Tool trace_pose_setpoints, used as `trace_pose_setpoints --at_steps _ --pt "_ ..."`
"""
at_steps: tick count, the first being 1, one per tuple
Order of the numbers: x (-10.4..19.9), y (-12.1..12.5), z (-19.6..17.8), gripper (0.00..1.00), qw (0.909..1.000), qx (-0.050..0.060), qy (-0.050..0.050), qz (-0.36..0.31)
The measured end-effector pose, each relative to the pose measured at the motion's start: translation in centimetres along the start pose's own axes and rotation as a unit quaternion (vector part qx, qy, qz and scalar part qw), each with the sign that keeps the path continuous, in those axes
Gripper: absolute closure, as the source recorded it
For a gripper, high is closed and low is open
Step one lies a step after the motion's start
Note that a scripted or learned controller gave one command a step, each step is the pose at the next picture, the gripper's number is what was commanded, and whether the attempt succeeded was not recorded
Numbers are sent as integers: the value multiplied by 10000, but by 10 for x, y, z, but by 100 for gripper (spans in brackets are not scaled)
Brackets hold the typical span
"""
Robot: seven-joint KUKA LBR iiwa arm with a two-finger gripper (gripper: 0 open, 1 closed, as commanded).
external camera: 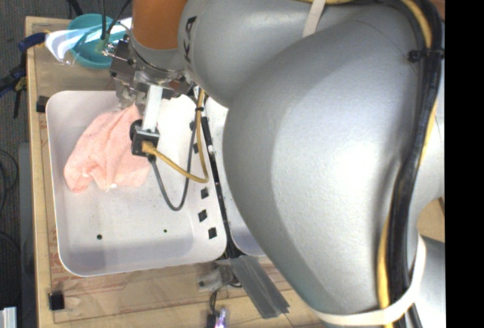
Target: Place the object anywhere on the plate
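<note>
Right, I'm starting at the gripper [127,96], in the upper left of the frame, tucked under the wrist and its own hardware. From up here I cannot tell whether it is clenched or released, and I see nothing that I could call a grasp. Directly below it in the picture lies the pink cloth [102,153], which I take to be the object. It is a soft crumpled heap on the floor of the left bin [128,243]. Its upper end sits right at the gripper, touching or as near as I can judge. The cloth's long axis runs on a diagonal, from that upper-right end by the gripper down towards the lower left, where the heap is widest. So the bulk of it lies down and to the left of the tool. Further out, the teal plate [92,54] sits up and to the left of the gripper, just past the bin's upper rim on the wooden surface [38,62]. It is close by, with a white-and-blue item [64,41] lying over its left side. My read is that the grasp isn't confirmed, and the carry would be a short hop up-frame over the rim. A yellow cable [178,171] loops below the wrist. The orange band [162,9] and the grey arm [318,130] take up the right of the frame.
</note>
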State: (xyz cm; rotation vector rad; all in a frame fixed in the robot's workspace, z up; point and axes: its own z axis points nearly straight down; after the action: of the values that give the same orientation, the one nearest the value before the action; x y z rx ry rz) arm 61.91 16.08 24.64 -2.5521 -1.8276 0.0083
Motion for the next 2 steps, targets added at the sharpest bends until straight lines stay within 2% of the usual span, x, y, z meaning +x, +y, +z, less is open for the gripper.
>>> trace_pose_setpoints --at_steps 1,2 --pt "11 -65 96 100 9997 10 -13 -236" --pt "29 -72 98 100 9942 -3 -3 -1076"
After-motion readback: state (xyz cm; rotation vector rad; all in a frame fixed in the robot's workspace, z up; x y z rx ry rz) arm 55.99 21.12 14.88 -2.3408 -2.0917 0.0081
